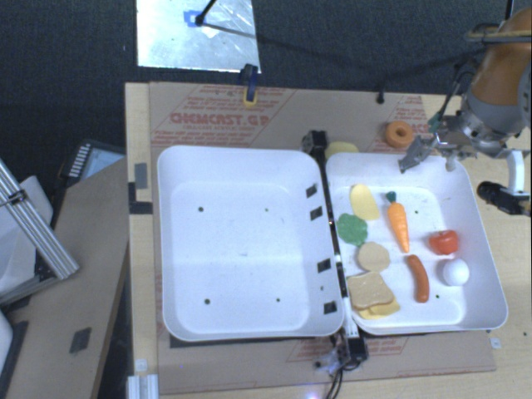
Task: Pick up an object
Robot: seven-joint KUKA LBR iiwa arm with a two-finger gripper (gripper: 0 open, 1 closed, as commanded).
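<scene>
White plastic forms both bins, and the right bin serves here as the landmark. Inside it lie toy foods: a carrot near the middle, a pale yellow piece left of the carrot, a green broccoli-like piece by the bin's left wall, a tan round slice below that, and a sandwich in the near left corner. A sausage lies toward the near side, right of the sandwich, with a white egg just beyond it and a red tomato beside the egg, nearer the right wall.

Outside the bin, past its far rim, a doughnut sits on the cardboard sheet, and a yellow object peeks out at the far left corner (partly hidden by the rim).

The gripper hangs over the bin's far rim, just right of the doughnut. Its fingers appear spread apart, and nothing is seen between them. The arm rises behind it, grey with an orange band.

The left bin touches the right bin's left wall.
</scene>
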